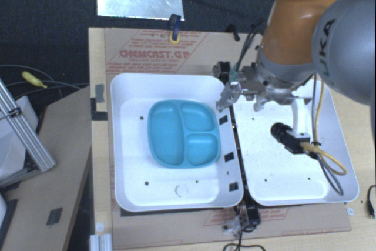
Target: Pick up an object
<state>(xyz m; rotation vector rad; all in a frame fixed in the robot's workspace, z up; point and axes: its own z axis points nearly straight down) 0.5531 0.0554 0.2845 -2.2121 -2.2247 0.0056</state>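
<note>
Beside gripper [242, 98], blue plate [183, 133]

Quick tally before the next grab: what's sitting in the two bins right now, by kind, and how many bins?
White bins: 2, the left bin and the right bin
Blue divided plates: 1, the plate lying in the left bin
Total: 3
The gripper hangs over the seam between the bins, with the plate not between its fingers.
</note>
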